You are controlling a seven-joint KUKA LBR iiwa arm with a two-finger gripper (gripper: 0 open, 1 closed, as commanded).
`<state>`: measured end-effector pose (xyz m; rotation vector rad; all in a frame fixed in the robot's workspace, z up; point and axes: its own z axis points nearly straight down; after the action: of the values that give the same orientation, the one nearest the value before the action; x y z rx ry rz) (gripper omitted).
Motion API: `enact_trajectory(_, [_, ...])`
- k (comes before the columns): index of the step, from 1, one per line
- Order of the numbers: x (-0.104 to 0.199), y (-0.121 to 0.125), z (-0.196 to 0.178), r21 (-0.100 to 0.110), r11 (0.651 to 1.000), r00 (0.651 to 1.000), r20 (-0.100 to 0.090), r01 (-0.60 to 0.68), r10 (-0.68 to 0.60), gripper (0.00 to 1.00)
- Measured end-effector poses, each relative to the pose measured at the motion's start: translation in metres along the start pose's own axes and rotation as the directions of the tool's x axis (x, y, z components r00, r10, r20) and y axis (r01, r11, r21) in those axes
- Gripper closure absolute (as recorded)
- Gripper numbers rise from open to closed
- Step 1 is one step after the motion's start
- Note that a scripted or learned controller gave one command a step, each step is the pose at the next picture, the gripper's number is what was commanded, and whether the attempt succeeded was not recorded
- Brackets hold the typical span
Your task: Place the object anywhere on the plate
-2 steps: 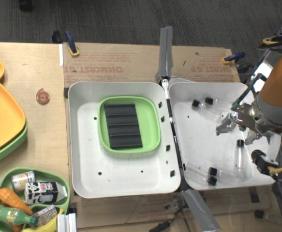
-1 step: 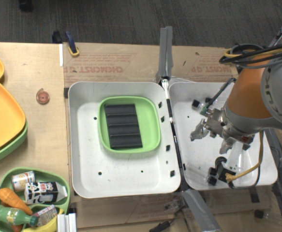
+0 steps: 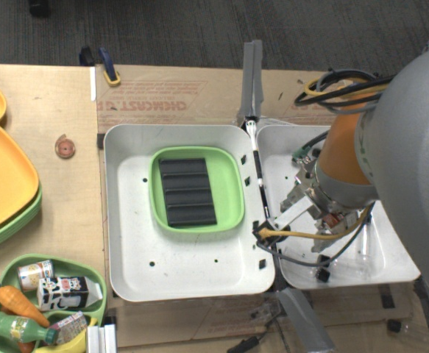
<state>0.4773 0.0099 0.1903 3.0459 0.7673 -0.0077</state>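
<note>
Wooden bench (image 3: 67, 116) over dark carpet, cardboard sheet under two white bins. Left bin (image 3: 126, 263) holds a green square plate (image 3: 232, 190) with a dark ribbed black block (image 3: 188, 191) lying on it, roughly centred, long side running away from camera. Right bin (image 3: 391, 259) is mostly covered by the arm (image 3: 413, 123), grey with orange band, reaching down from the right. Gripper (image 3: 324, 212) sits low over the right bin near the divider, cables and a yellow hose around it; jaw state cannot tell, hidden by wrist. At left edge, stacked orange and green plates (image 3: 1, 190). Bottom left, green bowl (image 3: 96, 289) with toy food: carrot (image 3: 19, 302), bottle, cans.
</note>
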Motion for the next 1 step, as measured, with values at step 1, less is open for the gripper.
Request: enact_trajectory(1, [-0.0031,0.0062,-0.0193,0.0,0.995,0.995,0.0,-0.104,0.104,0.0])
